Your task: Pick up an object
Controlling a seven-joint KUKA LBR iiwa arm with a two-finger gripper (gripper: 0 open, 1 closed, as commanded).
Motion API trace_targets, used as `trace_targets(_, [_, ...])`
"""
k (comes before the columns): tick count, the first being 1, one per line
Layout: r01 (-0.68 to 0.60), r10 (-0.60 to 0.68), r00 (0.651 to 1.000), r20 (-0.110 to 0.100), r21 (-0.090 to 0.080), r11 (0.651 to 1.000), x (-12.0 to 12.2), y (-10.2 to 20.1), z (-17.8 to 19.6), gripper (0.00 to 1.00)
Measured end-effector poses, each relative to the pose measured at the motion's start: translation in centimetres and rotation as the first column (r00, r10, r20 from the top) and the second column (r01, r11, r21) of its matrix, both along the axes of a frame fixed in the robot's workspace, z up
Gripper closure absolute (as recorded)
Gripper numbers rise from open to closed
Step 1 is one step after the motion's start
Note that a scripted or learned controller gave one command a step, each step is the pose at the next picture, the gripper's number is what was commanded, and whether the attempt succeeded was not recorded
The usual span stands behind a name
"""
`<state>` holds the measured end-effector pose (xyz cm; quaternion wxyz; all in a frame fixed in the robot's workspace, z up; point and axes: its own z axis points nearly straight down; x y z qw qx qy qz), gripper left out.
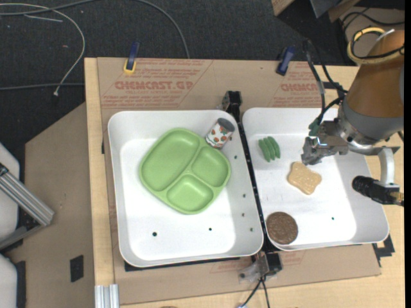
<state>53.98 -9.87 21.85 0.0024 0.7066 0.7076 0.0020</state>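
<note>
Left bin: green divided plate sits mid-bin, tilted. A small patterned cup lies on its side at the plate's 1 o'clock, touching or just beside its rim; can't tell which. Rest of that bin is bare apart from a few dark specks.

Right bin: green pea pod toy at about 10 o'clock from bin centre. Tan cracker-like piece near centre. Round brown cookie at 7 o'clock, against the front wall.

Gripper hangs at the cracker's 12 o'clock, just above its far edge, pea pod well off at its 9 o'clock. Nothing shows between the fingers. Too small and dark to say how wide they stand, so I can't tell.

Progress, my read: nothing picked yet, everything lies flat on the bin floors. Cracker looks like the closest target. Left to do: descend, close, lift.

Obstacles: none crowding the cracker; pod and cookie are both apart from it. The cracker is flat and low, so the fingers may skid over it.
</note>
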Motion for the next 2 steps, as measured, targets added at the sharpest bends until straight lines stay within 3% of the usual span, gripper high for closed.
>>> trace_targets(1, [0.0,0.0,1.0,0.001,-0.001,1.0,-0.1,-0.1,4.4,1.0])
trace_targets(2, [-0.003,0.003,1.0,-0.01,0.004,1.0,-0.9,4.5,2.9,1.0])
